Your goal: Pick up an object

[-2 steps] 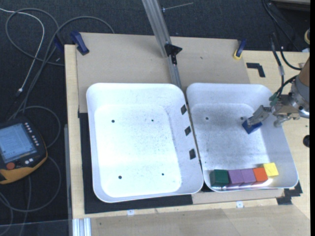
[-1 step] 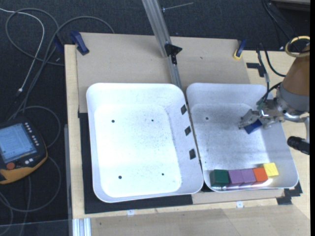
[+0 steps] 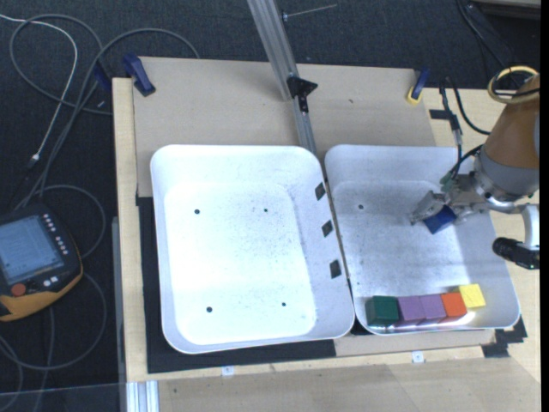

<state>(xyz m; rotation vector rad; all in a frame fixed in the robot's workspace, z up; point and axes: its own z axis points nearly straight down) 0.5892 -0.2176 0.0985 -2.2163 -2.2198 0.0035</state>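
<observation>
My gripper (image 3: 433, 214) hangs over the upper right part of the right bin (image 3: 390, 251), coming in from the right below the arm's orange band (image 3: 515, 136). A small blue block (image 3: 441, 221) shows between its grey fingers (image 3: 423, 210), and the gripper is shut on it. Along the right bin's front edge lies a row of blocks: green (image 3: 383, 309), purple (image 3: 420, 306), orange (image 3: 453, 303) and yellow (image 3: 473, 296).
The left bin (image 3: 168, 230) sits beside the right one, joined by black clips (image 3: 327, 227). A slanted aluminium post (image 3: 273, 33) rises from the bench's back edge. A teach pendant (image 3: 30, 260) and cables lie on the floor at left.
</observation>
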